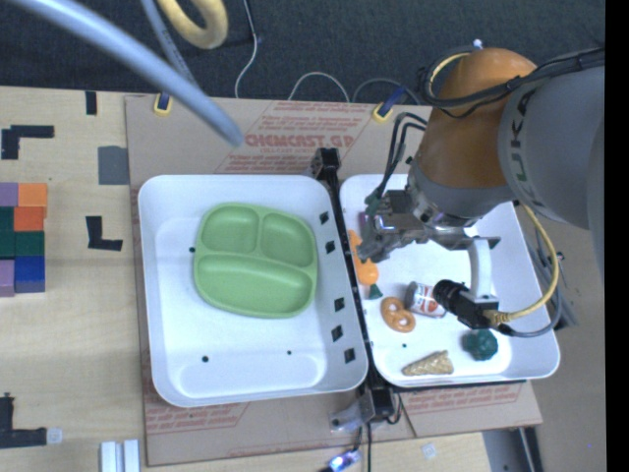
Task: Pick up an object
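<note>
1. Arm (491, 136) reaching in from the right, over the right bin (526, 362).
2. Gripper (378, 232) low at that bin's left edge, beside the divider; whether spread or pressed together, cannot tell.
3. Orange piece (367, 271) just below the gripper, not visibly pinched.
4. Pretzel (397, 315), small can (425, 300), teal toy (481, 344) and tan wedge (429, 365) lying along the right bin's near part.
5. Green plate (257, 261), three compartments, flat in the left bin (177, 362).
6. Coloured blocks (24, 236) on the surface, far left.
</note>
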### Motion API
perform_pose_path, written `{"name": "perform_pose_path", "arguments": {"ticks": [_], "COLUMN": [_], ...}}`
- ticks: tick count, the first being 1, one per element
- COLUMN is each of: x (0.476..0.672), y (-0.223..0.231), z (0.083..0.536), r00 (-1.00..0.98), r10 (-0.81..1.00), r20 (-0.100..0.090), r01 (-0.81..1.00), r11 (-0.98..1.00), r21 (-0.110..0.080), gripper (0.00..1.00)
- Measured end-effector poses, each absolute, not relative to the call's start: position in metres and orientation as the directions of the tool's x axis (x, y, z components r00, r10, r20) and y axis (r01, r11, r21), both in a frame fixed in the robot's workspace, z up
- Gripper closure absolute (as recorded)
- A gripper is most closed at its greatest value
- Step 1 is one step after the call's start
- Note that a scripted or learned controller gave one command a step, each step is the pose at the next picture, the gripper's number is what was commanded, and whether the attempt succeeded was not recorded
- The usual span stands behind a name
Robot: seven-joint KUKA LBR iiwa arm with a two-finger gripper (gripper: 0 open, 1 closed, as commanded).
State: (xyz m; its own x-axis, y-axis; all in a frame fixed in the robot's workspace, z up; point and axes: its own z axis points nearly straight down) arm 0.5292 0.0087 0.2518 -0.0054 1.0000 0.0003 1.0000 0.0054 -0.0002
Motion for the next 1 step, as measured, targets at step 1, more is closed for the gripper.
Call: {"name": "perform_pose_path", "arguments": {"ticks": [1], "x": [0.5274], "y": [0.0604], "z": [0.2318], "r00": [-0.004], "r10": [1.0], "r20": [0.0], "r01": [1.0], "r11": [0.004], "r21": [-0.004], "gripper": [1.0]}}
